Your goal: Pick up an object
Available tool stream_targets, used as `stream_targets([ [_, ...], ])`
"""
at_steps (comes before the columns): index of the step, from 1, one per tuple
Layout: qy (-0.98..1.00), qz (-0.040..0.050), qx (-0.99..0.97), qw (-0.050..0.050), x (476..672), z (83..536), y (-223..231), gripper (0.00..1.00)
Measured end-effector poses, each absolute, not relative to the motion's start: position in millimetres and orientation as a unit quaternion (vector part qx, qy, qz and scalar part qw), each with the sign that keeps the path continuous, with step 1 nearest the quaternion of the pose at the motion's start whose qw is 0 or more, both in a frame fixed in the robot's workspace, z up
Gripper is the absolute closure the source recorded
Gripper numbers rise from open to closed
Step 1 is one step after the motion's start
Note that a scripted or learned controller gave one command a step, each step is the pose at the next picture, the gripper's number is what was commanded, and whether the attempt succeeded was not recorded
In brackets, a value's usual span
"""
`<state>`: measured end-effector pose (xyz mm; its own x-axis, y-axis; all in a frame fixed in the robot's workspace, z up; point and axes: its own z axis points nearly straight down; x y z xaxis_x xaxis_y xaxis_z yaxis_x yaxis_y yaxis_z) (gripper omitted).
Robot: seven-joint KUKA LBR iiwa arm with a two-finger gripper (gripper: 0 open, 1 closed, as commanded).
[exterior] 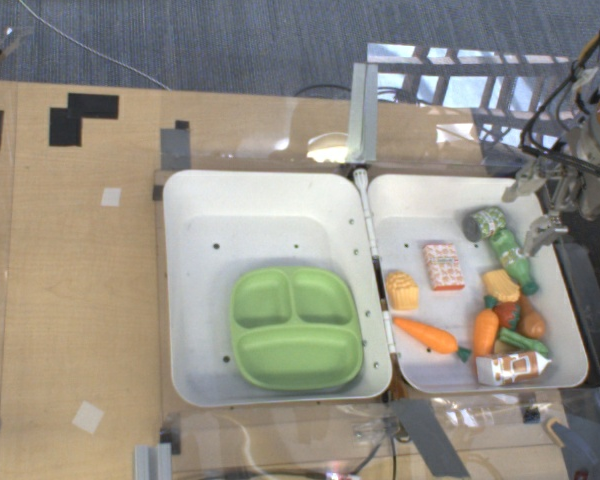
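Observation:
The right bin (420, 208) holds several toy foods. Among them are a green bottle with a grey cap (502, 240), a red-and-white box (443, 266), a yellow corn piece (402, 290), a carrot (427, 335) and a white-and-orange carton (513, 367). My gripper (532, 210) hangs over the bin's right rim, just right of the green bottle. Its two grey fingers are spread open with nothing between them.
The left bin (210, 218) carries a green divided plate (296, 326). A second carrot (486, 330), a yellow piece (500, 286) and a brown-red piece (531, 320) crowd the right bin's lower right corner. A metal frame (460, 78) stands behind the bins.

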<state>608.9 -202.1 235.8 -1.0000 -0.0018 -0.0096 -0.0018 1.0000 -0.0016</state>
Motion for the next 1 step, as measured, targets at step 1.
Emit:
stream_targets([
  [1, 0.998, -0.0044, 0.055, 0.022, 621.0, 127.0, -207.2, 0.0],
])
